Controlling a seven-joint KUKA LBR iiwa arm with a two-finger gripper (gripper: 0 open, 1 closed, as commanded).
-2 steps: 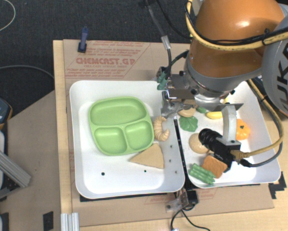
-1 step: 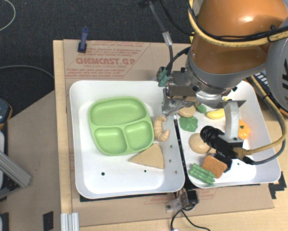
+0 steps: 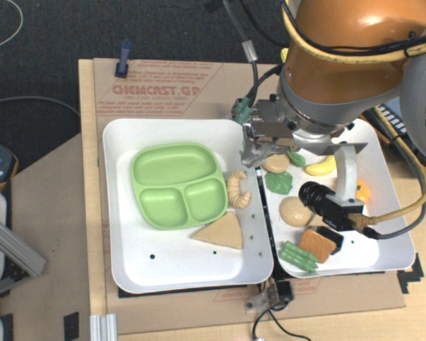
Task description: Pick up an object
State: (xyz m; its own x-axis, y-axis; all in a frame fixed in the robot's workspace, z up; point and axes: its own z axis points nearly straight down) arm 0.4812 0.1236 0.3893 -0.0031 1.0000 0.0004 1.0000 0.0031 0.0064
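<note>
Two shallow white bins side by side on a desk topped with brown printed cardboard. Left bin: light green three-compartment plastic tray; just beside its right edge, a small beige ridged croissant-like toy; below it, a tan triangular wedge. Right bin: pale tan bun-shaped piece, flat green leaf-shaped piece, yellow banana-shaped piece, round beige potato-like lump, orange-brown square block touching a green bean-pod bundle. Above the right bin's upper left, grey arm with large orange band; end effector low at the divider between bins, fingers hidden, state impossible to tell. Black cylindrical fitting and white bracket over the right bin.
</note>
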